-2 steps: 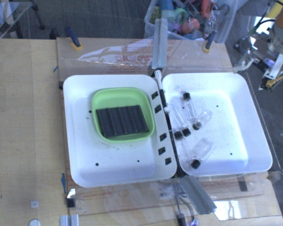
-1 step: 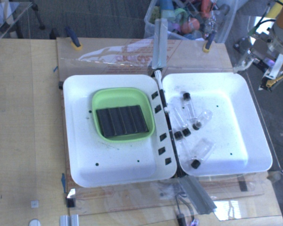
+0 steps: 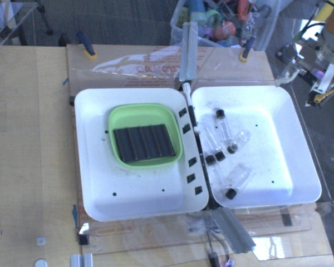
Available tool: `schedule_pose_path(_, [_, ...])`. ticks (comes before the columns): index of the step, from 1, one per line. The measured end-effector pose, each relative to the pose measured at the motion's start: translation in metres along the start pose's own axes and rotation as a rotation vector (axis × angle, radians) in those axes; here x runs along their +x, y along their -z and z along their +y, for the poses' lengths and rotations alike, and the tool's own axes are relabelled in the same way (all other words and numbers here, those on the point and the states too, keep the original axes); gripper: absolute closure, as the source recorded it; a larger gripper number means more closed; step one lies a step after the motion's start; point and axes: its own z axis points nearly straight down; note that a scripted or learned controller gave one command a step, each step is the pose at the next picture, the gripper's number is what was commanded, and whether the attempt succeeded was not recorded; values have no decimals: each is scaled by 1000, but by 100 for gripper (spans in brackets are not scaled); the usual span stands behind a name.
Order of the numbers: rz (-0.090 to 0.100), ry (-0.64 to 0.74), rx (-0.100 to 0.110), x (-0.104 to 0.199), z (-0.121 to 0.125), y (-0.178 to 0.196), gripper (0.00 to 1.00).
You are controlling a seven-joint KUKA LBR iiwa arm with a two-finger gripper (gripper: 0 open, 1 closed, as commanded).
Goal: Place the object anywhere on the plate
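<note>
Clear plastic bottles with black caps (image 3: 225, 138) lie loose in the right bin (image 3: 278, 115), clustered toward its left wall, with one more bottle (image 3: 236, 179) lower down, apart from the rest. We take these as the objects to be moved; none is on the plate yet. The green plate (image 3: 118, 115) sits in the left bin (image 3: 100, 199) and carries a dark ribbed block (image 3: 143, 143) over most of its floor. The arm (image 3: 320, 65) is at the upper right, off the bins, and we cannot tell the state of its hand. We judge the pick not yet begun. We advise taking the isolated lower bottle, gripped across its body, since transparent round bottles may roll or slip.
</note>
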Motion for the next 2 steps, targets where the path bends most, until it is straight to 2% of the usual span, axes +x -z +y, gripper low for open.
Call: schedule_pose_path(2, [0, 0, 0, 0, 0, 0, 0])
